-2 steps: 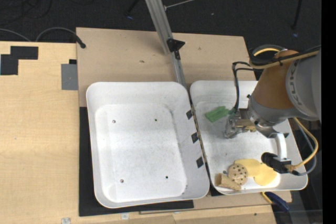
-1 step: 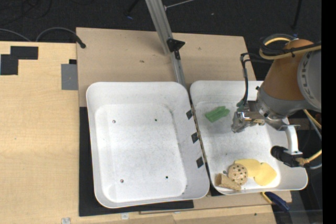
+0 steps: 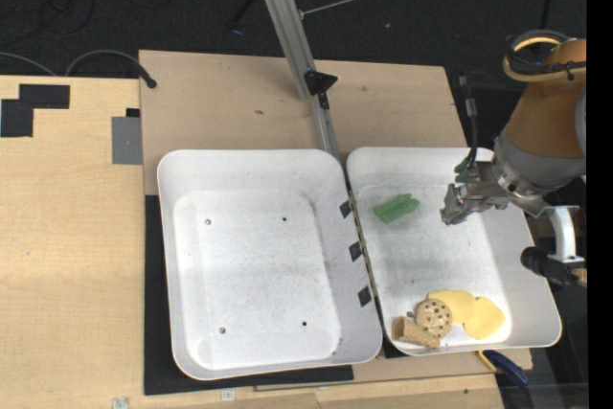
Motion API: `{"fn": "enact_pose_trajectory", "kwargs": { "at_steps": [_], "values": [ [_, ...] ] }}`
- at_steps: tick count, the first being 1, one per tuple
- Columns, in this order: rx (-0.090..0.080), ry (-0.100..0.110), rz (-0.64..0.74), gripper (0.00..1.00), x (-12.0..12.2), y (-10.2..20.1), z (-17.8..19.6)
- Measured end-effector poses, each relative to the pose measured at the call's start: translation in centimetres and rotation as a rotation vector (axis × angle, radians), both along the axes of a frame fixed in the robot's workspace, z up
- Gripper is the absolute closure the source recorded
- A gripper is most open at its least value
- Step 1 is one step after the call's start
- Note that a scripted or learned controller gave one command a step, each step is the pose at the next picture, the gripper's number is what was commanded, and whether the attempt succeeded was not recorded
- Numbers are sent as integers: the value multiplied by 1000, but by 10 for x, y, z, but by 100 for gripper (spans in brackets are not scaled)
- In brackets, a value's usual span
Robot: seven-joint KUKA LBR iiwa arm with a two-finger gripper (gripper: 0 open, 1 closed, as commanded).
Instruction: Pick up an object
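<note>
From my seat I see the arm reaching in from the right, its claw hanging over the right bin near that bin's right wall. The view is too small and dark there for me to tell how the claw is set, and I see nothing gripped in it. A green block lies in the upper part of the right bin, left of the claw and apart from it. At the bin's near end I see a brown cookie-like round touching a tan wedge, with two yellow discs just beside them. The left bin sits alongside on the worktop.
</note>
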State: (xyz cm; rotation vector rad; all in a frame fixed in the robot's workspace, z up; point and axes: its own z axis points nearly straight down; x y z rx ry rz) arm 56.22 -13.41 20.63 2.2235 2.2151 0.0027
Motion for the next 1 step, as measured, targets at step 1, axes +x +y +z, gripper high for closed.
{"fn": "enact_pose_trajectory", "kwargs": {
  "at_steps": [1],
  "values": [
    [-1, -1, 3, 100, 3, -11, 57]
  ]
}}
